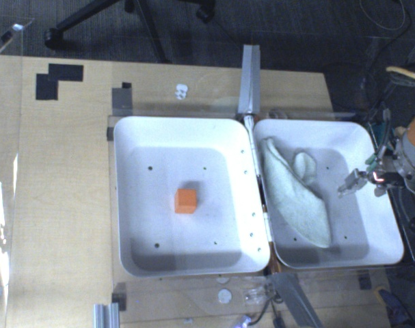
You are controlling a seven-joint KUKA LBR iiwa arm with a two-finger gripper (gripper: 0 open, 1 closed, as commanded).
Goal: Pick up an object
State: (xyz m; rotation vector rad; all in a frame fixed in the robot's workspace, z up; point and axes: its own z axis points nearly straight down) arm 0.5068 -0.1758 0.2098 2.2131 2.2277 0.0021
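A small orange cube [186, 201] rests on the floor of the left bin [135, 183], near its middle. A crumpled white cloth [297, 200] lies along the left side of the right bin [381, 241], from the back corner toward the front. My gripper [352, 182] reaches in over the right bin's right rim, low above the bare floor to the right of the cloth and apart from it. Nothing shows in its grasp.
A metal divider post [249, 80] stands behind the seam between the two bins. The arm's wrist [405, 156] hangs over the right edge of the right bin. An office chair base [132, 5] sits on the dark floor behind the bench.
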